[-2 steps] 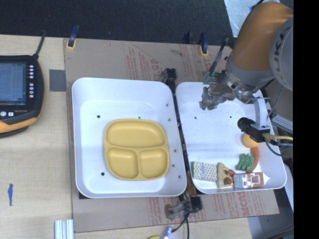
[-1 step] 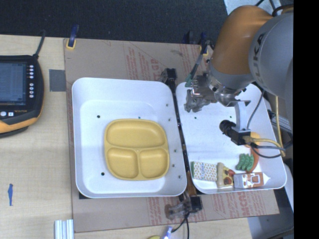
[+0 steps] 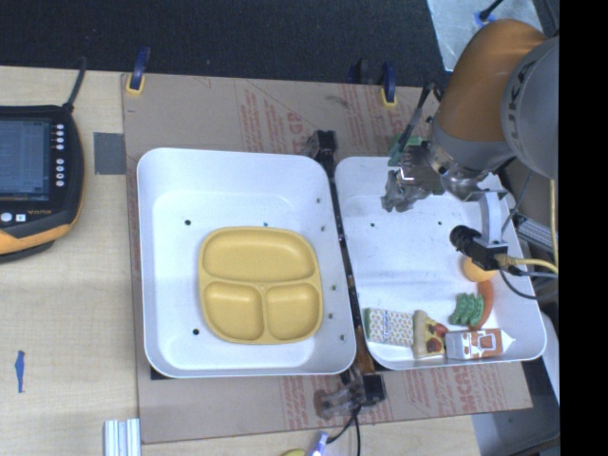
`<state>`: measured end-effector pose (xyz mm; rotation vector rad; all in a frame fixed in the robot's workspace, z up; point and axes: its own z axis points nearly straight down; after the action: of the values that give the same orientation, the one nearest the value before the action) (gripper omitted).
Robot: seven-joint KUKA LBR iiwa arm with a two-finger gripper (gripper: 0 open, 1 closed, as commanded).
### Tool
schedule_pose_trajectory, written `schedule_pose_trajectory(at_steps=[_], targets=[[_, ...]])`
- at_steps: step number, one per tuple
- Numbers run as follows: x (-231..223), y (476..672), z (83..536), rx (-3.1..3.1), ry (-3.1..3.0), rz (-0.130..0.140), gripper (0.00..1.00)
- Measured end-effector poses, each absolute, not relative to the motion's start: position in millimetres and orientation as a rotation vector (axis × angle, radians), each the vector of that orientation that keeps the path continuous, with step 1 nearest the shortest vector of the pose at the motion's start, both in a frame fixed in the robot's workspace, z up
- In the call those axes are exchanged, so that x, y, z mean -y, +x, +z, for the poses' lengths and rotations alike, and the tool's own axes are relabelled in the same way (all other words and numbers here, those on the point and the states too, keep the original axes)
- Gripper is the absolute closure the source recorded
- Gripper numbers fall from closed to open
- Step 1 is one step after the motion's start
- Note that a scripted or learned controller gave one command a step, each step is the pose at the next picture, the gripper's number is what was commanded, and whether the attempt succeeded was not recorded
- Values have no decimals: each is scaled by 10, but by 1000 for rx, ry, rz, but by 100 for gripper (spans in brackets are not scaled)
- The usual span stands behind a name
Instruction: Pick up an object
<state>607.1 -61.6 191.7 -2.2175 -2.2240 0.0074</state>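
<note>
— What's on your worktop?
— Left bin holds your yellow divided plate. Right bin: small toy foods along its near edge. Your jaws hover over its far end; can't tell their state.

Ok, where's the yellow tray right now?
The yellow tray lies flat in the left bin, toward its front in the camera view, apart from the small items in the right bin's front corner.
</note>
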Motion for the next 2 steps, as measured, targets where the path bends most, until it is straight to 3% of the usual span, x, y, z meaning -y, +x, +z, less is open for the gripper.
schedule_pose_trajectory(at_steps=[1, 2], targets=[[178, 5743, 1915, 2227, -2213, 7, 100], [625, 5411, 2536, 2224, -2218, 3, 100]])
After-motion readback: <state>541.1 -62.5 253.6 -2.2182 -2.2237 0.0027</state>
